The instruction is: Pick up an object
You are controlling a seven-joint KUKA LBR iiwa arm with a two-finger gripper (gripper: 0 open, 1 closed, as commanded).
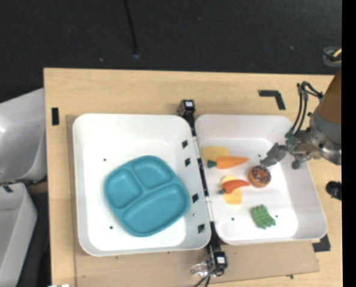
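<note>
The right bin (297, 220) holds several toy foods. A brown sprinkled donut (260, 176) lies near its middle, with an orange carrot (232, 161) and a yellow piece (211, 154) to its left. Below the carrot, a red pepper (235, 185) rests on a yellow wedge (232, 197). A green ridged toy (263, 216) sits near the front. My gripper (284, 158) hangs over the bin's right part, just up and right of the donut. It is open, and nothing shows between its fingers (273, 155).
The left bin (88, 136) holds a blue divided plate (146, 194). A ridge with black clips (197, 178) separates the bins. The arm's orange band (332, 97) and cables stand at the right edge. A white object (11, 142) lies off the bench at left.
</note>
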